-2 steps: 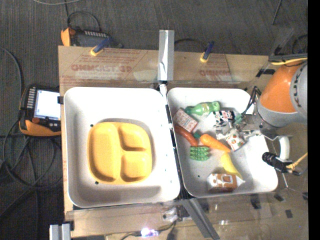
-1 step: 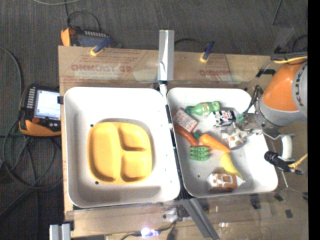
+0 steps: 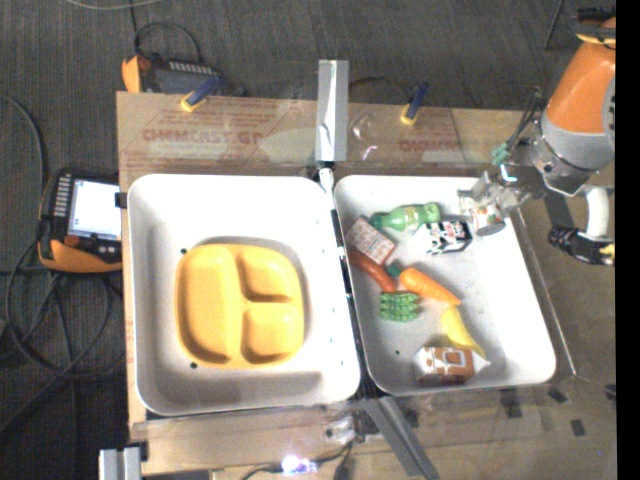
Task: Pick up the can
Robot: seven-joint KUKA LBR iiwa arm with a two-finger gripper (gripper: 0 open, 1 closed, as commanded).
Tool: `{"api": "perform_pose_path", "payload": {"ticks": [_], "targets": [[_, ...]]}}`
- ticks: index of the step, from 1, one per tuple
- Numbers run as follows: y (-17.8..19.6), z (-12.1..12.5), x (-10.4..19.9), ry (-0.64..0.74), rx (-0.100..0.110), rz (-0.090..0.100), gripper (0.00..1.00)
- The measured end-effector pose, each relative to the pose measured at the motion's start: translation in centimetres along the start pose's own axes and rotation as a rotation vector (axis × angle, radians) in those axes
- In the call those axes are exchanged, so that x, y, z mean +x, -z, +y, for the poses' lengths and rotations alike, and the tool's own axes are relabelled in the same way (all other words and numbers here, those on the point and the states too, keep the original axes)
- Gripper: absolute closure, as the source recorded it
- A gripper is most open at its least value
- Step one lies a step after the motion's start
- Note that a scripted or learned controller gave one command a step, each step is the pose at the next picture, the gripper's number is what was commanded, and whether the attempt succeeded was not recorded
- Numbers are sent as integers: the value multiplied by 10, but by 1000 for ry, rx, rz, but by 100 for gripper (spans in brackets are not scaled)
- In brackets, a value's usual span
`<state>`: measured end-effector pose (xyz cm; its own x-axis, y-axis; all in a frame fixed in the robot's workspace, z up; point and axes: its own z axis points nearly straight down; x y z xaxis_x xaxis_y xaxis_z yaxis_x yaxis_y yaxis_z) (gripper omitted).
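Observation:
A small can (image 3: 368,236) with a red-and-white label lies tilted near the left wall of the right bin (image 3: 525,298), just below a green bottle (image 3: 408,216). My gripper (image 3: 487,211) hangs over the far right corner of that bin, well to the right of the can and close beside a black-and-white carton (image 3: 447,235). The grey arm with its orange band (image 3: 588,88) comes in from the upper right.
The right bin also holds a carrot (image 3: 428,283), a green pea pod (image 3: 399,306), a banana (image 3: 458,328) and a brown carton (image 3: 445,364). A yellow divided tray (image 3: 242,303) fills the middle of the left bin (image 3: 150,268).

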<state>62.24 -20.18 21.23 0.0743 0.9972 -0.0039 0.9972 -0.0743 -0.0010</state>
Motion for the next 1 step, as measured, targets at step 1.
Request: {"api": "perform_pose_path", "payload": {"ticks": [1], "targets": [[18, 20, 8, 14, 1, -1, 100]]}}
